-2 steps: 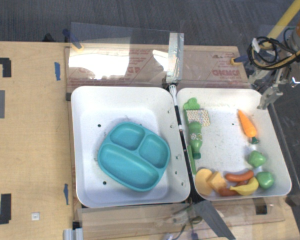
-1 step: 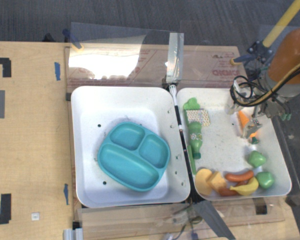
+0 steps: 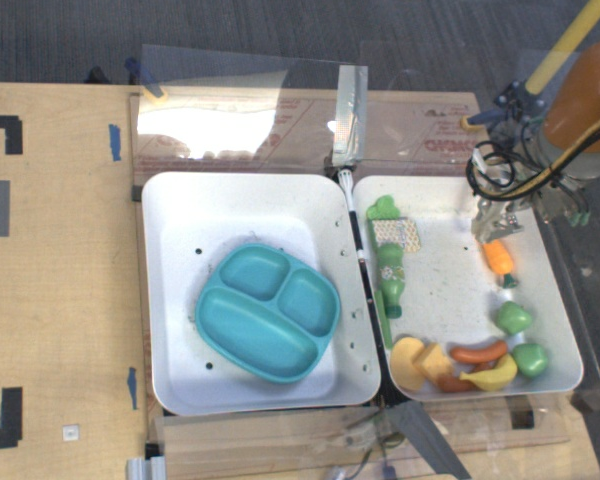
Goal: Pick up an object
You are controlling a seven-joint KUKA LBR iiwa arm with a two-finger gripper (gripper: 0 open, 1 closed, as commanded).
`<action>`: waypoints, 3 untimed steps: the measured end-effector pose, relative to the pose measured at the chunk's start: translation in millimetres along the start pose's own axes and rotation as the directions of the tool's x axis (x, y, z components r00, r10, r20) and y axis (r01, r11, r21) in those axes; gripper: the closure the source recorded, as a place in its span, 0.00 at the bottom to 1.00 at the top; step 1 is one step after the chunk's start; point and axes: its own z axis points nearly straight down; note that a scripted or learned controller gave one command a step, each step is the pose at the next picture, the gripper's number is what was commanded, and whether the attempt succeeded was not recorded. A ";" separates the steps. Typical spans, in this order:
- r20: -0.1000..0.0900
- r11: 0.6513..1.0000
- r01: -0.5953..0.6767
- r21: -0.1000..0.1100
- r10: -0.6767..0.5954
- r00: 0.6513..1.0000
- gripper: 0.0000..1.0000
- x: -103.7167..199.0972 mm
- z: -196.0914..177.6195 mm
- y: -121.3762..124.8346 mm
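Observation:
The right bin (image 3: pixel 450 193) holds several toy foods. An orange carrot (image 3: pixel 499 258) lies near its right wall, with a small dark green bit (image 3: pixel 508 281) just below it. My gripper (image 3: pixel 496 228) hangs at the bin's upper right, directly above the carrot's top end; whether it touches the carrot I cannot tell. Down the bin's left side lie a green bottle-shaped toy (image 3: pixel 389 268) and a patterned card (image 3: pixel 396 234). At the front edge sit a yellow banana (image 3: pixel 492 373), a red sausage (image 3: pixel 478 352), an orange-yellow piece (image 3: pixel 415 362) and two green fruits (image 3: pixel 514 318) (image 3: pixel 530 359).
The left bin (image 3: pixel 170 208) holds a teal divided plate (image 3: pixel 268 311). A clear plastic sheet (image 3: pixel 230 108) and a metal post (image 3: pixel 349 113) stand behind the bins. The arm's cables (image 3: pixel 505 163) hang over the right bin's back right corner. The right bin's middle floor is bare.

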 end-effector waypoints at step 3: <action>0.003 1.000 -0.017 0.002 0.017 1.000 1.00 26.3 16.2 5.1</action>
